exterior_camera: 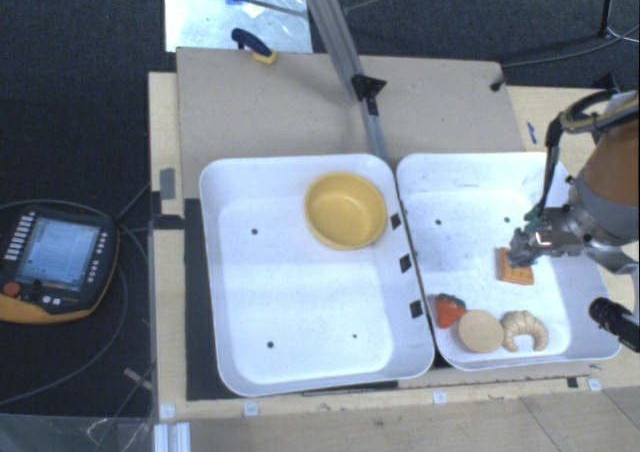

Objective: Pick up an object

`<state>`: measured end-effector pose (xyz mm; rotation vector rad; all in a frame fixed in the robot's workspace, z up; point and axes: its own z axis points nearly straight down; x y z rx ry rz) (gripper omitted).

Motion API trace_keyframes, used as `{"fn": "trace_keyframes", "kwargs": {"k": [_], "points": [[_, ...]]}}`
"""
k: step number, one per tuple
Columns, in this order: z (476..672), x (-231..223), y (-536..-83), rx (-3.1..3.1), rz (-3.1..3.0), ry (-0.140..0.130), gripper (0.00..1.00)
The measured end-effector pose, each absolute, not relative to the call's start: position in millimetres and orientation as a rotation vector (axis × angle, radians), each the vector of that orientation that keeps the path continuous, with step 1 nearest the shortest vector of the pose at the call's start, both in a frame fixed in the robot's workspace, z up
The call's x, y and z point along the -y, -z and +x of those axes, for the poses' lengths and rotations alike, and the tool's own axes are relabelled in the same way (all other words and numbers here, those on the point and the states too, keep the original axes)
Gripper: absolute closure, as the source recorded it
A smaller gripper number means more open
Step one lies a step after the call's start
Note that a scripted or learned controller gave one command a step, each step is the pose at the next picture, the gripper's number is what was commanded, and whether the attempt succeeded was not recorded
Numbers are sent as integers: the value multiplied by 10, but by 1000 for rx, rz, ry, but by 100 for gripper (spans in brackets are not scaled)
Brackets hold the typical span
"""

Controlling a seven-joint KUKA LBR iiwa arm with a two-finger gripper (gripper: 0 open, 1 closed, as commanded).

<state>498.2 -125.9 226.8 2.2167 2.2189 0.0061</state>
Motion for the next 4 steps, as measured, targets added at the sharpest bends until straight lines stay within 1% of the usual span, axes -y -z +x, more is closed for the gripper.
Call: {"fn": "trace_keyframes", "kwargs": {"k": [1, 2, 3, 4], "points": [[4988, 1260, -2415, -2221, 2219, -2, 100], [5187, 867, -2457, -2224, 2217, -2, 100], [5486, 487, -2358, -2225, 2217, -1, 100], [5707, 46, -2441, -2226, 2216, -3, 100]]}}
